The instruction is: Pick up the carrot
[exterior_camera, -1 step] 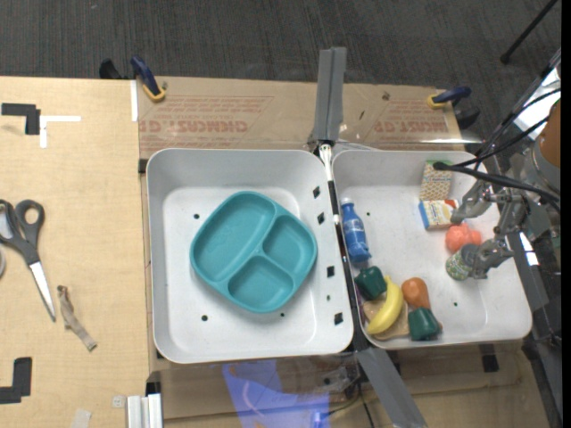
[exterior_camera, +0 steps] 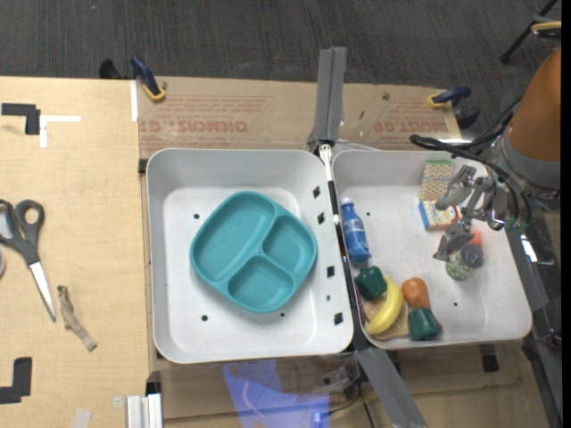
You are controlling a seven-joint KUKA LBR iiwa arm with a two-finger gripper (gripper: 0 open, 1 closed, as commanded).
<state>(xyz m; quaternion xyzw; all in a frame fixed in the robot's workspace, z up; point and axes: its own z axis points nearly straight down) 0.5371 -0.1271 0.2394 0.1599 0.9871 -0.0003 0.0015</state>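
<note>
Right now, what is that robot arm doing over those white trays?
The claw hangs over the right bin, near a small patterned box. It is meant to pick up the carrot, which I can't identify with certainty. A banana, a blue bottle and other toy food lie at that bin's left and front. The left bin holds a teal divided plate.

I am seeing red printing on the flat cardboard sheet [exterior_camera: 268,114] lying behind the two bins, and it is showing upside down from where I am looking; the larger word seems to be reading "CHEMICAL", though I cannot be sure of every letter. A second patch of red print on the same sheet, behind the right bin, is staying too small to read, and the patterned box [exterior_camera: 437,194] and blue bottle [exterior_camera: 354,232] are offering no legible label.
</note>
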